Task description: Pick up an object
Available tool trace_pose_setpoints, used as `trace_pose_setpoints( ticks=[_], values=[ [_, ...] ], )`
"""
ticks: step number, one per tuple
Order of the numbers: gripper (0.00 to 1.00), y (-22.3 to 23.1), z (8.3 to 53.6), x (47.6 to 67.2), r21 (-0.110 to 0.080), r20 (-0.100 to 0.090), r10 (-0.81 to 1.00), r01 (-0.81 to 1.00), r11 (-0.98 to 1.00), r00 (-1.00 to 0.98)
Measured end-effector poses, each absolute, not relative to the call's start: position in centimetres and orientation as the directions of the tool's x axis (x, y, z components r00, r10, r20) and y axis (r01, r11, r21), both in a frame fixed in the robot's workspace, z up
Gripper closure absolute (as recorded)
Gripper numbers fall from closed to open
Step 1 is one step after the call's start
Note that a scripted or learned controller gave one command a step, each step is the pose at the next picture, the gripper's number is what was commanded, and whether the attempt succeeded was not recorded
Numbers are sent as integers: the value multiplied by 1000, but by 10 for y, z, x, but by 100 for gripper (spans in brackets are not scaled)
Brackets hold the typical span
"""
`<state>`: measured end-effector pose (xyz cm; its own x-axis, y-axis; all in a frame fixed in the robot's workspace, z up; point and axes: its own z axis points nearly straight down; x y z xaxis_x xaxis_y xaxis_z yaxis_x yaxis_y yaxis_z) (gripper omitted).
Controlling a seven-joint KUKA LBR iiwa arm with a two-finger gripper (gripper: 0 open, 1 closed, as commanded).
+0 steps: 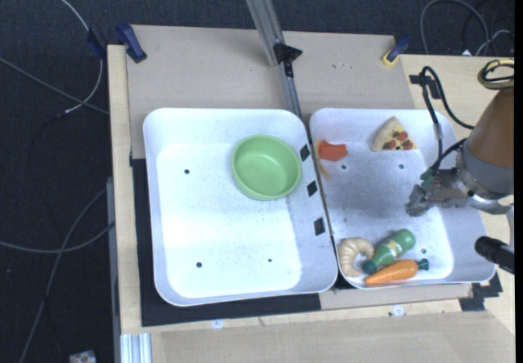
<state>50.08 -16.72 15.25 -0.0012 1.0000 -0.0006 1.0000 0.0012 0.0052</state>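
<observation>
In the right bin (pixel 368 190) lie a pizza slice (pixel 394 137) at the back, a small orange-red piece (pixel 331 150) near the back left, and at the front a beige croissant-like piece (pixel 355 251), a green bottle (pixel 391 246) and an orange carrot (pixel 393 271). My gripper (pixel 422 201) hangs low over the right side of this bin, above bare floor, between the pizza slice and the green bottle. No object shows between its fingers. The left bin (pixel 204 263) holds a green bowl (pixel 266 167).
A metal pole (pixel 265 14) slants down to the divide between the bins. Black cables (pixel 437 104) loop by the arm at the right. Blue and yellow clamps (pixel 129 41) sit at the bench's back corners.
</observation>
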Motion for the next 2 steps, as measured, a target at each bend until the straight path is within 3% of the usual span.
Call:
trace_pose_setpoints(
  ticks=[1, 2],
  values=[
    [100, -165, 202, 495, 7, 0, 1000, 1000, 1, -1],
    [100, -164, 222, 497, 6, -1, 1000, 1000, 2, -2]
  ],
)
